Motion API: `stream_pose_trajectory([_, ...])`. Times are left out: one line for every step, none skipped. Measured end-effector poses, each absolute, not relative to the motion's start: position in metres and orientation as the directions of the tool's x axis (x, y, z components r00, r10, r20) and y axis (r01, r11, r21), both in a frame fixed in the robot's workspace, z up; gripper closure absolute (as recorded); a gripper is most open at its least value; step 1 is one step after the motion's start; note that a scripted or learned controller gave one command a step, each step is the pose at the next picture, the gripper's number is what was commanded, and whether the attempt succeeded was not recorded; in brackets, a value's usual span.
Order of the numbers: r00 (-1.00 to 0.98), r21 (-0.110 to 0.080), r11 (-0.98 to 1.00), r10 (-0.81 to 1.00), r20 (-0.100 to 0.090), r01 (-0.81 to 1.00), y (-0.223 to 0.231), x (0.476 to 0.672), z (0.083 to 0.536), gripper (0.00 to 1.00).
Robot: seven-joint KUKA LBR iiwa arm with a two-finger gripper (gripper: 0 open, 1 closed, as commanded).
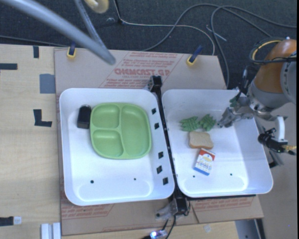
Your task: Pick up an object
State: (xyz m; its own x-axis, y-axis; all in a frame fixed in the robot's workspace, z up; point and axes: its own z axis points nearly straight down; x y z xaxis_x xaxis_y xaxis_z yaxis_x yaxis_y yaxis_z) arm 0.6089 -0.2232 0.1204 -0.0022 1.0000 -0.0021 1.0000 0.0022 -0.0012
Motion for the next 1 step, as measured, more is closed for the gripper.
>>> stream_pose_trajectory([-0.002,0.006,0.002,1.000,-0.001,1.000,-0.2218,0.6103,0.1845,1.00])
